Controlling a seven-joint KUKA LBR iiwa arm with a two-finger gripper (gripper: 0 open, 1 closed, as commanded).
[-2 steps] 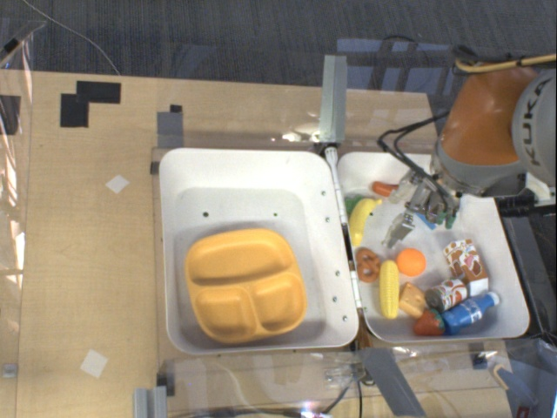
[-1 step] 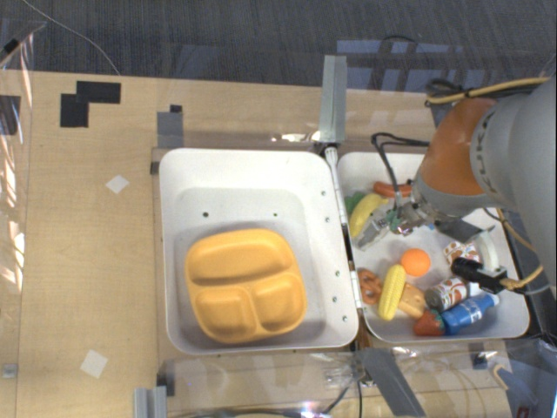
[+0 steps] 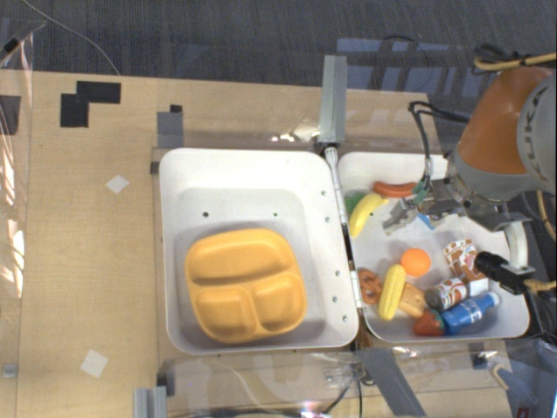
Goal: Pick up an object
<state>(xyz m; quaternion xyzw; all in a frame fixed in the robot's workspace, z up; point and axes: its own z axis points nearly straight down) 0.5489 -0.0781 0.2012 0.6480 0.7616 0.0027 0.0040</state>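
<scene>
Several toy foods crowd the right bin (image 3: 487,325), where the gripper (image 3: 402,215) hovers with fingers spread and holding nothing just right of the banana (image 3: 365,212), so the next move calls for descending and closing.

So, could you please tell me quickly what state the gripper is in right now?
Gripper: over the right bin near the banana; open or shut cannot be told.

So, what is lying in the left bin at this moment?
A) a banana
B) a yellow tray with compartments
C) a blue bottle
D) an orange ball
B: the yellow tray with compartments lies in the left bin, while the blue bottle, the orange ball and the banana are all in the right bin.
</scene>
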